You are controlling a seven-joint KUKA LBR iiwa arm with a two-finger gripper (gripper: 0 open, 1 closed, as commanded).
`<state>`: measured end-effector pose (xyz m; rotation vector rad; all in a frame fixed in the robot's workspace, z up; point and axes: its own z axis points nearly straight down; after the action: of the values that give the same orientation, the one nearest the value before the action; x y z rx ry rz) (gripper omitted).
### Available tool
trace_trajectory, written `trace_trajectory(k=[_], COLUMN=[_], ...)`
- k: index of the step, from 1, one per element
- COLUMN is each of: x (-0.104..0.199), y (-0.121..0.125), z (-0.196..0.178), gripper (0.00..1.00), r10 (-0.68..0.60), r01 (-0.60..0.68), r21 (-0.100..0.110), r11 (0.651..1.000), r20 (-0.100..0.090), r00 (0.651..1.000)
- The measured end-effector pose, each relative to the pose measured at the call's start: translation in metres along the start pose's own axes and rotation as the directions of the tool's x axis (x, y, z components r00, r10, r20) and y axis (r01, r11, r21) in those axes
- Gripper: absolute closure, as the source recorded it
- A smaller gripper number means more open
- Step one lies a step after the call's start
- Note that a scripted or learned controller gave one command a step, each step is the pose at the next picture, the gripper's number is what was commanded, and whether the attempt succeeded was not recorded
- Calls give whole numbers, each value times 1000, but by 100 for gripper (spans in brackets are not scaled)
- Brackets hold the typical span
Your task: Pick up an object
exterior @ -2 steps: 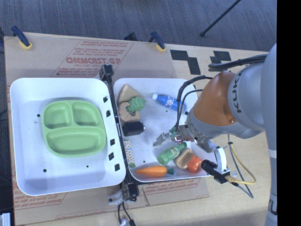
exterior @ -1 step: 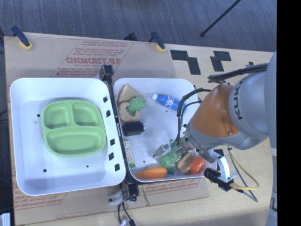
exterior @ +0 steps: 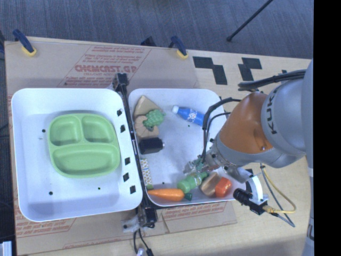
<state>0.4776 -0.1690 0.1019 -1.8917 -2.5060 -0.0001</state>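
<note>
The right bin point(exterior: 176, 96) holds several toy items. Along its near edge lie an orange carrot point(exterior: 167, 194), a green vegetable piece point(exterior: 188, 185), a brown piece point(exterior: 209, 184) and a red piece point(exterior: 222, 186). At the far side are a blue-and-white bottle point(exterior: 189, 114), a green toy point(exterior: 154, 118) on a tan wedge point(exterior: 143, 109), and a black block point(exterior: 150, 145). My gripper point(exterior: 198, 168) is low in the bin's near right corner, just above the green and brown pieces, under the orange wrist band point(exterior: 245, 129).
The left bin point(exterior: 24, 116) holds a green divided plate point(exterior: 83, 144). A black divider with clips point(exterior: 128, 137) runs between the bins. Cables loop off the arm at the right, past the bench's near edge point(exterior: 274, 201).
</note>
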Motion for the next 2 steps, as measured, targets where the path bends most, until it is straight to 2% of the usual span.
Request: trace_trajectory(k=[1, 2], x=[49, 89], y=[13, 24], z=[-97, -94], gripper=[100, 100], r10=[-250, -517], r01=[250, 517], r21=[-1, 2], r11=[968, 856], r20=[2, -1], r00=[968, 856])
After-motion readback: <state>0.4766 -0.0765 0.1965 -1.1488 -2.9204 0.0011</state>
